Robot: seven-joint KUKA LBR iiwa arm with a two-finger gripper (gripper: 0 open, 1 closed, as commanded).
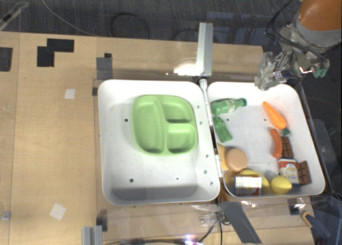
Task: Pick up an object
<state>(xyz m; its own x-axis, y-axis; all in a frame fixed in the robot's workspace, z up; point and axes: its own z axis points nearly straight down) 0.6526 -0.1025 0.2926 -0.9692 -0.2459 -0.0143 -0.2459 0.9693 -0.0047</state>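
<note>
Orange carrot (274,115) lies just below the gripper (267,76), which hovers over the bin's (307,110) far rim, probably lining up; whether it's open, I can't tell.

right bin (299,100) centre open, carrot (274,114) nearby

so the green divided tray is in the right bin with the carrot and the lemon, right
Not quite. The green divided tray lies in the left bin, by itself. The carrot and the lemon are in the right bin, as the camera view shows.
</note>
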